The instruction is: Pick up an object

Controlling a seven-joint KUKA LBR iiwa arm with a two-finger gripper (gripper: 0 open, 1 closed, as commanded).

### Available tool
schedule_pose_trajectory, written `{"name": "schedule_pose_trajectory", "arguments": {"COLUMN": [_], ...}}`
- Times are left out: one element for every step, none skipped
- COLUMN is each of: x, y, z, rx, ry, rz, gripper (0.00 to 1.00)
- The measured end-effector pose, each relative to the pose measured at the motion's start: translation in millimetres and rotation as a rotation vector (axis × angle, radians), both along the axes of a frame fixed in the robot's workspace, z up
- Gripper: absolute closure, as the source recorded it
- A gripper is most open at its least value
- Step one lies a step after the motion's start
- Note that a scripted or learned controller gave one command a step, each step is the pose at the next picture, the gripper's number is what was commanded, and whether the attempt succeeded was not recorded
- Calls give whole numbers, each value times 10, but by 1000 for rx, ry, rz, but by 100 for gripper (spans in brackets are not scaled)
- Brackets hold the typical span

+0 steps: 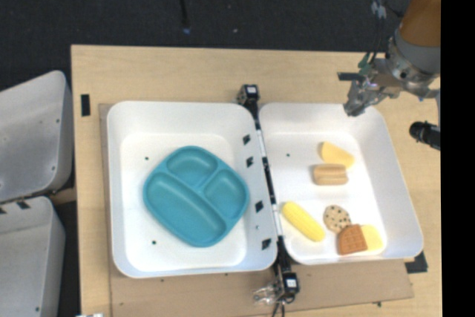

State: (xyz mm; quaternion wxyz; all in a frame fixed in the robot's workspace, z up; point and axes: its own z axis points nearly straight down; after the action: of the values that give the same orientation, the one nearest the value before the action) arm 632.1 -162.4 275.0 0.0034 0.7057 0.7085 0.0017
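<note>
A pale grey panel [30, 137] is seen at the far left, beyond the edge of the wooden bench [89, 78]. The left bin [126, 249] is set on the bench, and a teal sectioned tray [194, 194] is laid flat in its middle. A black-clipped divider [261, 174] is placed between this bin and the right bin [393, 182], the two touching along it.

Taking the divider as landmark, a yellow corn cob [303, 221] is found just right of it, low in the right bin. Further right, a tan bread roll [329, 174] is laid with a yellow wedge [336, 154] touching its upper side. Below these, a speckled cookie [336, 217] sits beside an orange cracker [352, 240], which overlaps a yellow piece [370, 237].

The gripper [358, 105] is held over the upper right corner of the right bin, well apart from all the food. Nothing is seen in its grasp; how far it is opened cannot be told. Dark floor is seen beyond the bench.
</note>
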Motion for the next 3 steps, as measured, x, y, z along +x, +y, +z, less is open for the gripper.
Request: {"name": "schedule_pose_trajectory", "arguments": {"x": [-138,-313,-474], "y": [485,994,1569], "z": [63,101,71], "rx": [2,3,3], "ry": [6,7,7], "rz": [1,2,3], "gripper": [100,100,100]}}
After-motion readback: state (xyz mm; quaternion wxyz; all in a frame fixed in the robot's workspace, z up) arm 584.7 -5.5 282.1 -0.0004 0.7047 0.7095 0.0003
